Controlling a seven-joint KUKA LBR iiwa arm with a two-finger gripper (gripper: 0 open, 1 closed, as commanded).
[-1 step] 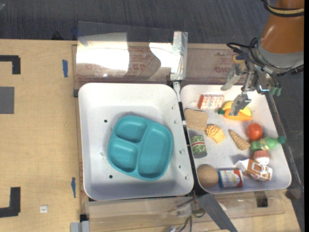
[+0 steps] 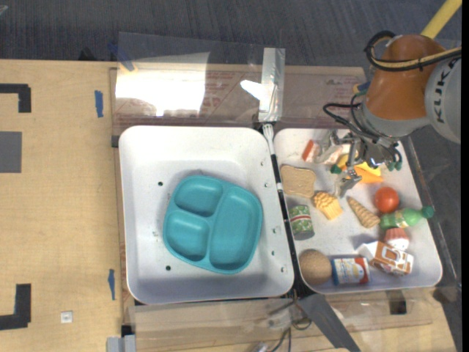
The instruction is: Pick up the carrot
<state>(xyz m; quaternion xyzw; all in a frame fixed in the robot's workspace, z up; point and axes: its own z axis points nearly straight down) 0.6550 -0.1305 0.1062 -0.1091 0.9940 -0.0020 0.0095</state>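
The carrot (image 2: 368,171) appears as an orange piece with a green end, lying near the back of the right bin (image 2: 432,270). The arm partly covers it. My gripper (image 2: 350,173) hangs low over the carrot's left part, reaching in from the upper right under the orange wrist band. From this angle I cannot see whether the carrot is between its jaws.
Around the carrot lie a bread slice (image 2: 297,180), a yellow waffle piece (image 2: 328,205), a cone (image 2: 362,212), a tomato (image 2: 386,198), a green vegetable (image 2: 404,217), two cans (image 2: 300,221) (image 2: 349,270) and a brown potato (image 2: 315,265). A teal divided plate (image 2: 212,222) sits in the left bin (image 2: 139,160).
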